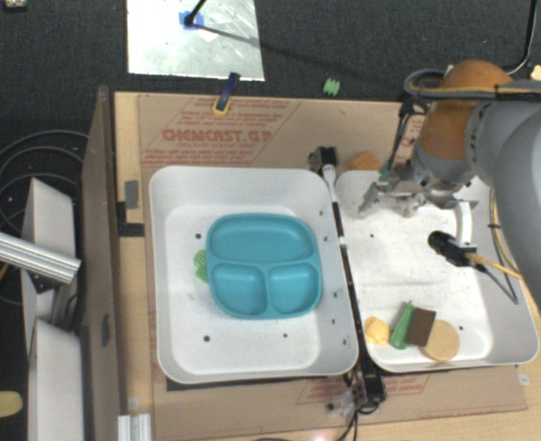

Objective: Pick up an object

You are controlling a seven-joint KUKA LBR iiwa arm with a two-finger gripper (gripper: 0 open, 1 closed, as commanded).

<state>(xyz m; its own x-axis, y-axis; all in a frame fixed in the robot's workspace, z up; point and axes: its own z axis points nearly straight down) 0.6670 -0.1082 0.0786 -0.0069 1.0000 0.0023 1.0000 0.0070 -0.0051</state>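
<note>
My gripper [392,200] hangs over the far end of the right bin [504,324], with the grey arm and its orange band behind it. Near that bin's front edge several small things lie together: a yellow lump [376,330], a green stick [401,326], a brown block [422,323] and a tan disc [443,341]. All of them are well in front of the gripper and apart from it. A pale orange piece [365,162] shows at the bin's far left corner, just left of the gripper.
The left bin [174,246] holds a blue divided plate [264,265] with a green thing [200,265] poking out under its left edge. A raised rim [342,246] separates the two bins. Cables and metal parts lie left of the bench.
</note>
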